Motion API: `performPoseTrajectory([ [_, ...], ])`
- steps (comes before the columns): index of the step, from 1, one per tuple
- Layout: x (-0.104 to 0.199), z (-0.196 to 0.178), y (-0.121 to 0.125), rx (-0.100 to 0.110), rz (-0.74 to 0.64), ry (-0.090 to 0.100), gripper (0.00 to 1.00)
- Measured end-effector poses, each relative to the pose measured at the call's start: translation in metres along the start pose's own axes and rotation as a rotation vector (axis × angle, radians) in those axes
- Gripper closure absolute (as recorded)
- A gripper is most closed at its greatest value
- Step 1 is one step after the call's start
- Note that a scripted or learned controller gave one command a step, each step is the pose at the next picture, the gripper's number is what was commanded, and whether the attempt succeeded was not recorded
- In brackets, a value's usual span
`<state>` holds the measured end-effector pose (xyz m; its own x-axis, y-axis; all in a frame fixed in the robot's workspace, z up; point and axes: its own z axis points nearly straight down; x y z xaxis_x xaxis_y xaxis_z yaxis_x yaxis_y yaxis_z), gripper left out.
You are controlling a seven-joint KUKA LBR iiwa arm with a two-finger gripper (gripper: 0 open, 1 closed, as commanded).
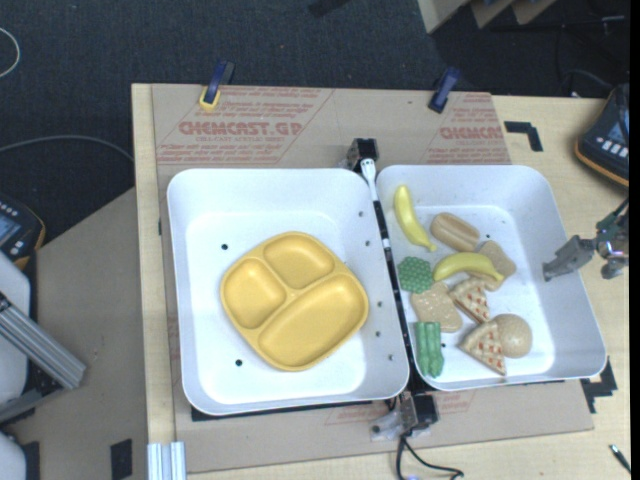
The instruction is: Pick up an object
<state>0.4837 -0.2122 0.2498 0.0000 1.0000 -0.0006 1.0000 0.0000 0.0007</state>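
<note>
Looking down on the bench (300, 118), I see two white bins side by side. The left bin (200, 208) carries a yellow divided plate (293, 299) with three compartments, lying a little askew near the middle. The right bin (560, 318) holds a heap of toy food crowded toward its left half: one banana (405, 215) near the top by the dividing wall, a bread roll (456, 232) just beside it, a second banana (467, 265) curving below the roll, a green broccoli-like piece (415, 273) against the divider, a tan cracker-shaped piece (437, 308), two pizza slices (473, 299) (487, 348), a round beige bun (512, 333) touching the lower slice, and a green bean pod (429, 349) at the bottom left.

My claw (572, 256) sits at the right rim of the right bin, reaching in from the right, well apart from the food. I see nothing between its grey fingertips, but I cannot tell how far open they are from this angle. Every piece of food lies in the bin, none lifted.
</note>
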Motion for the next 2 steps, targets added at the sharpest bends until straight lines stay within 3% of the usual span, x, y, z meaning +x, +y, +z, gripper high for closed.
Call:
performPoseTrajectory([
  [1, 0.071, 0.001, -0.004, 0.004, -0.007, 0.005, 0.0],
  [2, 0.161, 0.009, -0.004, 0.004, -0.01, 0.006, 0.0],
])
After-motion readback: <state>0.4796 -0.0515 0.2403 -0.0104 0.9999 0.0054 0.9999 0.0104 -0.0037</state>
